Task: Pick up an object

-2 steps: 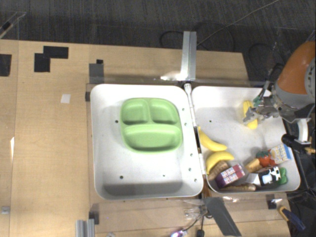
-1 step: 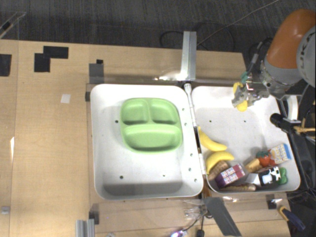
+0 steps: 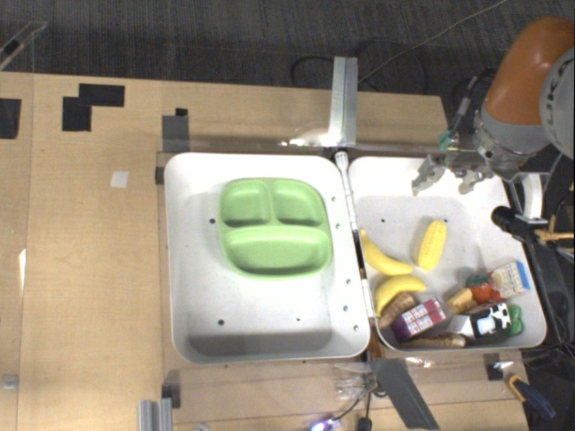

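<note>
From the camera above the bench we count 2 white bins side by side: the left bin (image 3: 189,241) and the right bin (image 3: 395,182). In the left bin we see 1 green tray (image 3: 274,225) with 3 compartments, lying flat near the middle. The right bin holds all the small things, gathered toward its near half. We count 2 bananas: 1 banana (image 3: 384,259) lies along the bin's left wall, and the other banana (image 3: 398,289) sits just below it, touching or almost touching it. There is 1 yellow corn cob (image 3: 432,243), upright in the picture, just right of the upper banana. Along the near edge we see 1 dark purple packet (image 3: 419,318), 1 red and orange toy (image 3: 478,292), 1 small carton (image 3: 510,278) and 1 black and white item with green (image 3: 499,321), packed close together. The gripper (image 3: 454,176) hangs over the far part of the right bin, well apart from the corn cob, with its 2 fingers spread and nothing between them.
</note>
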`<state>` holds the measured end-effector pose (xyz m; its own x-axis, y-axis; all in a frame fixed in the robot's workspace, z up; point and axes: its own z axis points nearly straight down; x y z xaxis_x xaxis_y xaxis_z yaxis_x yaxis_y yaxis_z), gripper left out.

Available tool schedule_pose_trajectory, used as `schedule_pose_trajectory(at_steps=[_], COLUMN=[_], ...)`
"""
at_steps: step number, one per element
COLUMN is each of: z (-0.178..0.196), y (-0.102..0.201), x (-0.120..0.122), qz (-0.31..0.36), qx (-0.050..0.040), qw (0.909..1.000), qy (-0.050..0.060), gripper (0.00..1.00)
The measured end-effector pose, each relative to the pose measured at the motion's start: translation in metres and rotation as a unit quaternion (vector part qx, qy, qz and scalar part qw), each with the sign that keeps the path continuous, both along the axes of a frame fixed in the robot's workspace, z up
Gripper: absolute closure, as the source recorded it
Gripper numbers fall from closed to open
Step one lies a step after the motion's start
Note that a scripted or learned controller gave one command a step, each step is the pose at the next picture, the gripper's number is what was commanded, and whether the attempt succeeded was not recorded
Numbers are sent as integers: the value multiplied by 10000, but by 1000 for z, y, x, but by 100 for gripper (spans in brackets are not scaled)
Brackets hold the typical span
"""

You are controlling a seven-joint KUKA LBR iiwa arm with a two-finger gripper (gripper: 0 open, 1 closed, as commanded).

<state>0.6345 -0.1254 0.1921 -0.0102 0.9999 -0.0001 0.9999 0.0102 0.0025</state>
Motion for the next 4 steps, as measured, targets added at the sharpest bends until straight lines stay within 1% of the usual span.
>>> schedule_pose_trajectory(at_steps=[1, 2, 3, 4], z=[-100, -103, -95, 20], y=[-6, -8, -6, 28], x=[-44, -38, -35, -39], qz=[527, -276, -270, -362], qx=[1, 7, 24, 0], qw=[9986, 9996, 9996, 9993], qy=[3, -44, -66, -19], gripper=[0, 0, 100, 100])
